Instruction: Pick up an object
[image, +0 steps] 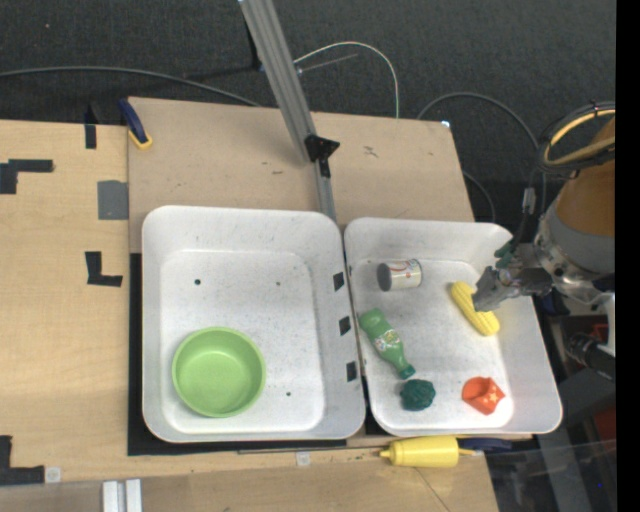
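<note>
The right bin (520, 390) holds a yellow corn-like piece (473, 307), a small silver can (399, 274) lying on its side, a green bottle (386, 342), a dark green lump (418, 394) and a red piece (483, 394). My gripper (497, 283) hangs at the right bin's upper right, just above and to the right of the yellow piece. Nothing shows between its fingers.
A green bowl (218, 371) sits in the left bin (240, 235) at its front left. A yellow bottle (425, 452) lies on the bench just in front of the right bin. A grey pole (288, 85) slants over the bench behind the bins.
</note>
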